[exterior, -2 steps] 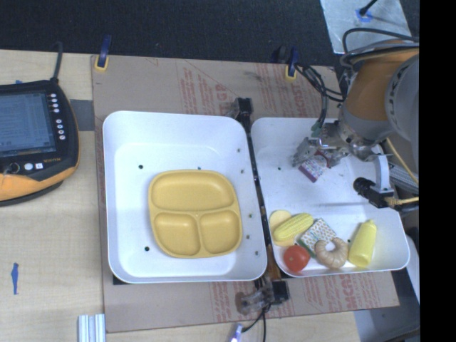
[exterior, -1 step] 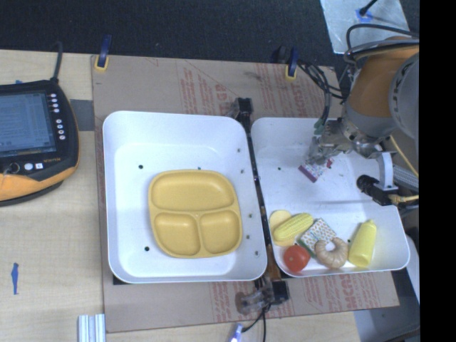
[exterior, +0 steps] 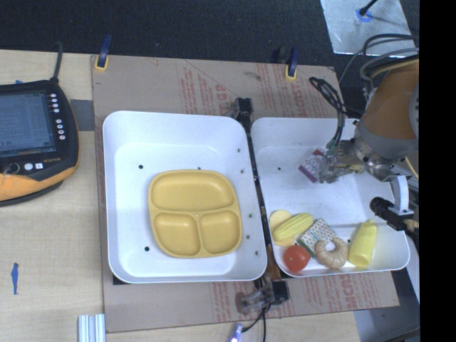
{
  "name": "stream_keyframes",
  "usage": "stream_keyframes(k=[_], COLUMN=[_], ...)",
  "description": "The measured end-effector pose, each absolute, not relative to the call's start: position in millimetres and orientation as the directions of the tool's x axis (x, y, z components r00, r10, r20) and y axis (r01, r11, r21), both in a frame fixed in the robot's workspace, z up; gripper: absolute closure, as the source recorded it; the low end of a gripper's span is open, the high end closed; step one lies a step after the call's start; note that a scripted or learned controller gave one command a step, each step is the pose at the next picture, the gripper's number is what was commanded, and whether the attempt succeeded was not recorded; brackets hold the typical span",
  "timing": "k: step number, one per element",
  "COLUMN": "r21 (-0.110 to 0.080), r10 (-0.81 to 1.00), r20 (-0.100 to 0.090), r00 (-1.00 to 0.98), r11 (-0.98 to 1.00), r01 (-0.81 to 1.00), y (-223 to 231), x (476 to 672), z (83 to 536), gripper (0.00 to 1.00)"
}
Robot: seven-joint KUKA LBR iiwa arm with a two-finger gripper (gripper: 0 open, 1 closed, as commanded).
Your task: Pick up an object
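I see the end effector (exterior: pixel 329 166) low in the right bin (exterior: pixel 285 137), at a small purplish packet (exterior: pixel 311 168); I cannot tell its state. Remaining objects cluster at the near edge. Judgement: centre squarely on the packet and lift straight, clear of the rim.

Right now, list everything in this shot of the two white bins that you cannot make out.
- Gripper, camera view: small and blurred; finger state unreadable, as is whether it touches the small purplish packet.
- That packet: too small and blurred to identify.
- Grey arm with orange band: cut off by the right edge.
- Patterned flat piece: partly covered by the tan ring-shaped toy and yellow corn toy.
- Screen of the orange-edged handheld pendant: text too small; left edge crops it.
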State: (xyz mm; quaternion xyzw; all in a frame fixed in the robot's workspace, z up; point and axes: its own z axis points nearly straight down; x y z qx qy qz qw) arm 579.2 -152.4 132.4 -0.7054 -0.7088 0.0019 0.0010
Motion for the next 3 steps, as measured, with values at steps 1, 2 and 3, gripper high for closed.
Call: stream_keyframes(k=[1, 2, 3], r21=[-0.006, -0.002, -0.003], r10=[1.000, 1.000, 1.000], r20=[0.000, 0.000, 0.000], r00=[-0.006, -0.004, -0.004], r11=[0.006, 0.004, 0.004], r01=[1.000, 1.000, 1.000], y=[-155.4, -137.3, -137.5], x=[558.7, 570.2, 569.9], z=[148.5, 183.4, 183.1], gripper=[1.00, 1.00, 0.00])
